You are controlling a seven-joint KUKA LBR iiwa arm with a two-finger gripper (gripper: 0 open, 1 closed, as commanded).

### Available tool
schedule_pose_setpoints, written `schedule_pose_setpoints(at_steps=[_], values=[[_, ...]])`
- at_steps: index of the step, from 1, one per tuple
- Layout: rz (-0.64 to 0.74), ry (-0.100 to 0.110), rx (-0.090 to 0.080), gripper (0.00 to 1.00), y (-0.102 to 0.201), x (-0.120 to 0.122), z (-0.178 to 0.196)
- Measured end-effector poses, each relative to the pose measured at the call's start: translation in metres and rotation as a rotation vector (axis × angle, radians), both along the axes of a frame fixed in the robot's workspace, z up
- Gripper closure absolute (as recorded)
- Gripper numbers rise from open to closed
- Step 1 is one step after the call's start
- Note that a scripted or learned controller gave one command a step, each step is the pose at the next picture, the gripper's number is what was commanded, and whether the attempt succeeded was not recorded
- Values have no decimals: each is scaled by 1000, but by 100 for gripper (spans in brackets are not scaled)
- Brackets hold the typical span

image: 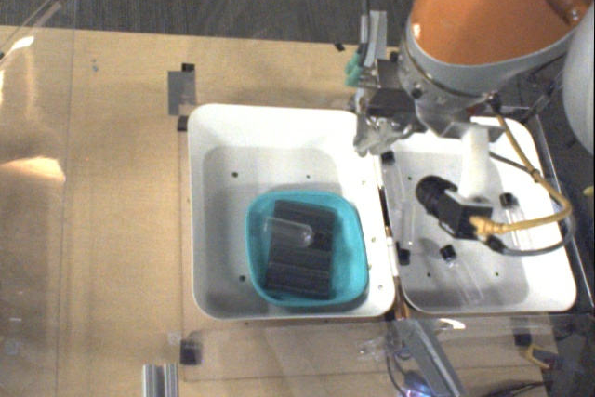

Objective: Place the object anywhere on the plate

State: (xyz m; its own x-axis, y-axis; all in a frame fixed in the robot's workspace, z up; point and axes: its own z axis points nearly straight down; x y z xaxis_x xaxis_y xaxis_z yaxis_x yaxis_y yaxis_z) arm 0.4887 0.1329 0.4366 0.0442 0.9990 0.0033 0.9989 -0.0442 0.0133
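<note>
A teal square plate (350,242) sits in the left white bin (218,200), toward its front right. On the plate lies a black ridged block (302,263). A small clear cup-like piece (284,229) rests on the block's upper left part. My gripper (371,137) hangs over the rim between the two bins, near their back edge, up and to the right of the plate. Nothing shows in it. The grey and orange arm covers the back of the right bin.
The right white bin (521,288) holds a few small dark bits (447,251) on its floor. A clear sheet covers the wooden bench (93,200) on the left. Metal brackets stand at the bins' front corners.
</note>
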Motion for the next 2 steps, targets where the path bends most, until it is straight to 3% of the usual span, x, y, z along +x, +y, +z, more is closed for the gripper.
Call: schedule_pose_setpoints(at_steps=[1, 2], values=[[-86, 6, 0, 100, -2, -1, -15], [-316, 6, 3, 100, 0, -1, -14]])
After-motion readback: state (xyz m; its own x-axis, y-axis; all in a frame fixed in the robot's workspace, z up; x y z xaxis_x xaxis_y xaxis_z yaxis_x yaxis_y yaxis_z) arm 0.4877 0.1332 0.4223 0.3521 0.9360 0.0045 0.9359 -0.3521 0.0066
